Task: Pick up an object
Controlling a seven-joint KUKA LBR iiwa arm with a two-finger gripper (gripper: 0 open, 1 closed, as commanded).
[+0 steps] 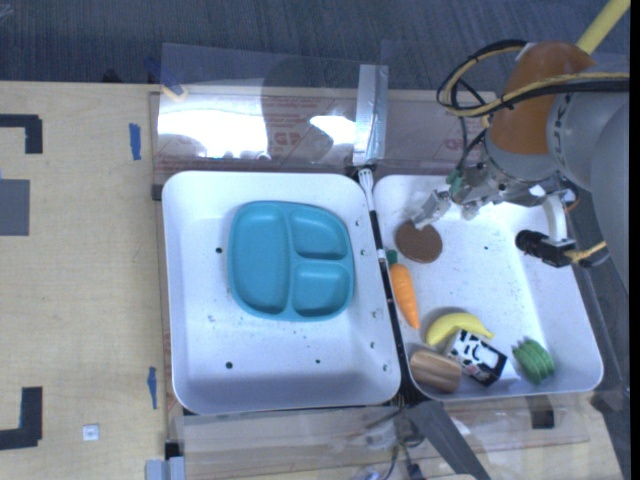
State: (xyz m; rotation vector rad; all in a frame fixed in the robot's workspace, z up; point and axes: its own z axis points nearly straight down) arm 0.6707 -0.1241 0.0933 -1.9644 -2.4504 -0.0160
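My gripper hangs over the far left part of the right bin, just above and to the right of a brown round disc. Nothing shows in its grasp. Nearer the front, an orange carrot lies along the bin's left wall. A yellow banana, a black and white object, a brown block and a green ridged object are clustered at the front of the bin.
The left bin holds a blue sectioned plate. A clear plastic sheet stands behind the bins. The arm's orange band and cables hang over the right bin's far corner.
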